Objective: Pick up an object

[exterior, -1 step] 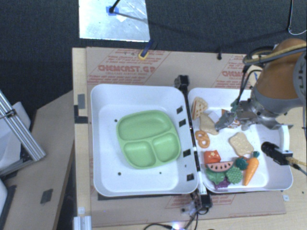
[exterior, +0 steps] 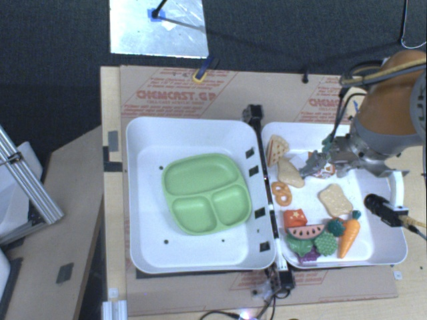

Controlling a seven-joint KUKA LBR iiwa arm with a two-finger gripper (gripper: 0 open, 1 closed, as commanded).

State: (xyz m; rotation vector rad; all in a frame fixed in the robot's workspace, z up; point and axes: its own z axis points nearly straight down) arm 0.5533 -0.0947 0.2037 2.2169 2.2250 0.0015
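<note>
Tool above near-upright carrot

Tool hangs over toy foods in the right bin; green tray left.

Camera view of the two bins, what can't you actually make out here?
- Gripper: fingers too small and blurred against the toys to tell whether open or shut.
- Small object under the gripper: mostly covered, identity unclear.
- Arm: cut off by the right edge.
- Purple item beneath the watermelon slice: largely hidden.
</note>
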